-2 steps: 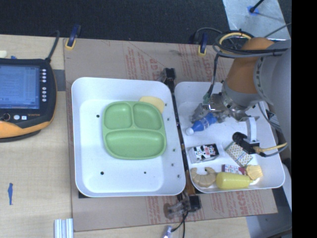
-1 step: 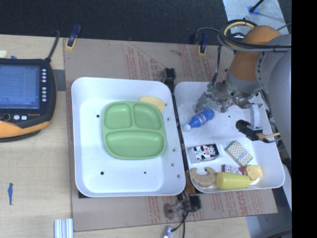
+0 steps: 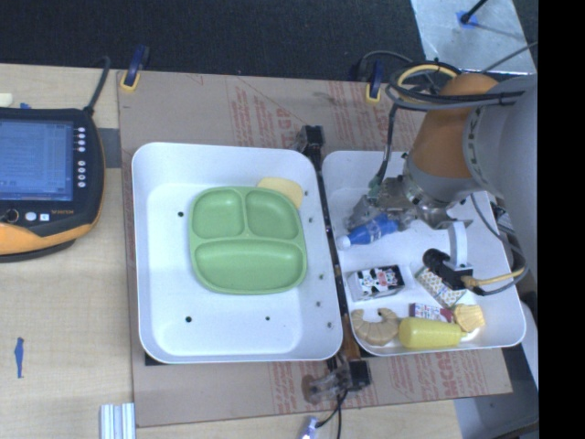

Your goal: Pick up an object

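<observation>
Left bin (image 3: 164, 327): green divided plate (image 3: 247, 240), yellow item (image 3: 281, 190) at its far edge. Right bin (image 3: 498, 337): pincer (image 3: 370, 213) over blue bottle (image 3: 370, 233), card box (image 3: 379, 280), yellow cylinder (image 3: 430, 334), croissant (image 3: 377, 326).

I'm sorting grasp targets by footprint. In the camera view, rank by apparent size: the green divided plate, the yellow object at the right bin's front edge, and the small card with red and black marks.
1. green divided plate, by far the largest.
2. yellow object.
3. card; close to the yellow object, so that order is unsure.

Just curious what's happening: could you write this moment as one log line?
arm: over right white bin | gripper: beside small blue bottle | green divided plate: left white bin
</observation>
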`<state>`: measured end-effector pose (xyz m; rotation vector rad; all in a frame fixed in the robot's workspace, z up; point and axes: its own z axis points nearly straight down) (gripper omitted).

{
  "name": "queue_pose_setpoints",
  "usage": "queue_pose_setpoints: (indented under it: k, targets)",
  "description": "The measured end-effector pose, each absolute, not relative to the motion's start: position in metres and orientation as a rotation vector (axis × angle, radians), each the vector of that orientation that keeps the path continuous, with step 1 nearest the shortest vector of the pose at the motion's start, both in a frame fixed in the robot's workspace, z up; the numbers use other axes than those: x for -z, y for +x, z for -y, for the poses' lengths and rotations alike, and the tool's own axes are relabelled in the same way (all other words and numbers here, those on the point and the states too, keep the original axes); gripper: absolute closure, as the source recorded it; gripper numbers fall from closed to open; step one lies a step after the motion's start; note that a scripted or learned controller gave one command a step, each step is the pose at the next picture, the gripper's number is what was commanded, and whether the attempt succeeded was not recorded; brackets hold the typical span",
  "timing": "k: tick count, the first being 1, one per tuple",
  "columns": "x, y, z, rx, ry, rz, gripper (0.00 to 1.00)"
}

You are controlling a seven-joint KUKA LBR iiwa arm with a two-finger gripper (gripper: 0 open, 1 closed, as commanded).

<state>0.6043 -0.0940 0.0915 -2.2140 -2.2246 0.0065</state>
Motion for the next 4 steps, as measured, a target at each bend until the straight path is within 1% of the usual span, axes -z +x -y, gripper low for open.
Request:
queue_pose_setpoints:
  k: [1, 2, 3, 4]
  targets:
    - [-0.093, 0.656, 0.122, -0.002, -2.216, 2.224, 0.00]
    - [-0.092, 0.635, 0.095, -0.006, -2.213, 2.226, 0.00]
    - [-0.092, 0.633, 0.102, -0.006, -2.215, 2.222, 0.00]
    - [-0.102, 0.634, 0.103, -0.007, -2.211, 2.224, 1.00]
